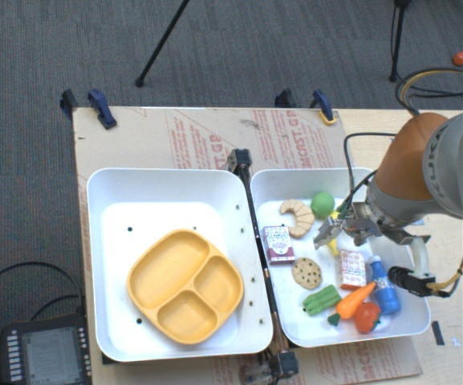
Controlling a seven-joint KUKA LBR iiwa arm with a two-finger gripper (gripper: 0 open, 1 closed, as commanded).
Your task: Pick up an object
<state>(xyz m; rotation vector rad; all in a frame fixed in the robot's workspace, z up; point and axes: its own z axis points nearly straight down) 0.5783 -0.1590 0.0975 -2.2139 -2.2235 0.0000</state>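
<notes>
Tool poised low over the crowded right bin, nothing yet between its fingers.

From the left: the left bin (103, 215) holds a yellow divided tray (184, 285); the right bin (291, 327) holds a small carton (278, 243), croissant (298, 216), cookie (306, 273), green ball (322, 204), green pepper (321, 300), carrot (355, 298), blue bottle (384, 289) and tomato (367, 317). The tool (333, 231) hovers beside the ball, its fingers seemingly spread a little. A good pick probably means choosing an isolated item, such as the cookie or carton, centring squarely over it before descending, and avoiding the cluttered corner.
</notes>
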